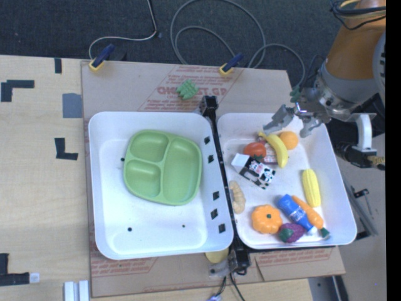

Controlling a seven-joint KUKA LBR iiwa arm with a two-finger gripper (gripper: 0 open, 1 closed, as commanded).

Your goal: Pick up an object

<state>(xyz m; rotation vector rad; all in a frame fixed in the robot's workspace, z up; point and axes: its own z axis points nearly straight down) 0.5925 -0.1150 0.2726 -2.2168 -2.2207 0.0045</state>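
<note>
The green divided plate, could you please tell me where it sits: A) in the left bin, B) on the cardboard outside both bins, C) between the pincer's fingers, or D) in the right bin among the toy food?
A: the green divided plate lies flat on the floor of the left bin, while the banana and the other toy food are in the right bin.

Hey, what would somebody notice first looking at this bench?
Probably the green divided plate, lying alone in the left bin. Next, the bright toy food crowding the right bin: a banana, corn and a small pumpkin. The gripper hangs open above that bin's far edge.
</note>
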